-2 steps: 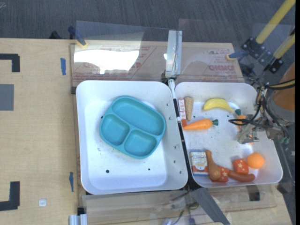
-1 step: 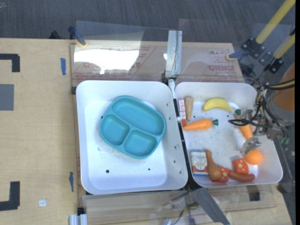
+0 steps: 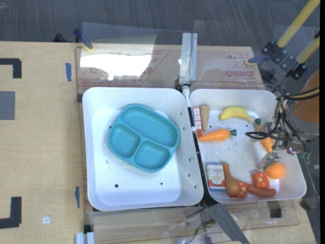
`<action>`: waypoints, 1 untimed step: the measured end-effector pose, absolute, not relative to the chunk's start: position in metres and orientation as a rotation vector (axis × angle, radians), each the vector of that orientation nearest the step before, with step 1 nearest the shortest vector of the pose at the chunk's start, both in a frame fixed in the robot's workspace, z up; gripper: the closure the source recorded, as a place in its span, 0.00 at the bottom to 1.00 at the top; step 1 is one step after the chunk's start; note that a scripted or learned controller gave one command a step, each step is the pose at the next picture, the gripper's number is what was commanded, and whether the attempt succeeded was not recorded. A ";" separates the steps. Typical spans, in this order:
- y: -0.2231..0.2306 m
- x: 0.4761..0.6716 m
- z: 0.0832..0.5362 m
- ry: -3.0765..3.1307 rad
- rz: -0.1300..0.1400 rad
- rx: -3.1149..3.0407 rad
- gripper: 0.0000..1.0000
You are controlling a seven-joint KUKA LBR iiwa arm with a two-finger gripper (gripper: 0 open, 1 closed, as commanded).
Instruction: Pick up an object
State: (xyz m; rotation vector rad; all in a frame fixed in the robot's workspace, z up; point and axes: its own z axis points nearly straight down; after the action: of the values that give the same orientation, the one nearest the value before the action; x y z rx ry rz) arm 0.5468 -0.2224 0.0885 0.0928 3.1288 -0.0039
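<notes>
Camera view: orange fruit (image 3: 275,171) just below the jaws, whose state I cannot tell.

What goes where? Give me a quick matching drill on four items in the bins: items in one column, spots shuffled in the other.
Items:
1. blue divided plate
2. banana
3. carrot
4. orange

Spots:
A. right bin, far side
B. left bin, centre
C. right bin, near the right wall
D. right bin, beside the divider

Pairs: 1-B, 2-A, 3-D, 4-C
</notes>
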 end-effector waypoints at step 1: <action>-0.222 0.552 0.103 3.113 -0.011 0.089 1.00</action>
State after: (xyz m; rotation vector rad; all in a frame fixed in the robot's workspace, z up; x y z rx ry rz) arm 0.5515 -0.2222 0.1025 0.0894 3.1130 -0.0113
